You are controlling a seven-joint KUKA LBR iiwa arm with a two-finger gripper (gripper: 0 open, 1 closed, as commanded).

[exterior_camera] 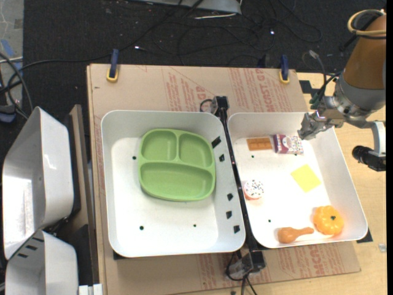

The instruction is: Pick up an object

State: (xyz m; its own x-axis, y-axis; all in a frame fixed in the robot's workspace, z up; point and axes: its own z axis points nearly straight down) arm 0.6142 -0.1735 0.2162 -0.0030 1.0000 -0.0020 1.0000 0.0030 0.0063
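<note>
Camera view: the arm's 2-finger gripper [310,129] hovers at the far rim of the right white bin [344,183], and whether it is parted or closed cannot be told.

Nearest target is the small maroon-and-white packet [287,144], just beside and left of the gripper; the yellow square sponge [306,177] lies below it. Centre over the packet, then descend straight, clear of the rim.

Arm [367,60] cut off at right edge, end effector [312,126] fingers too small to tell
</note>
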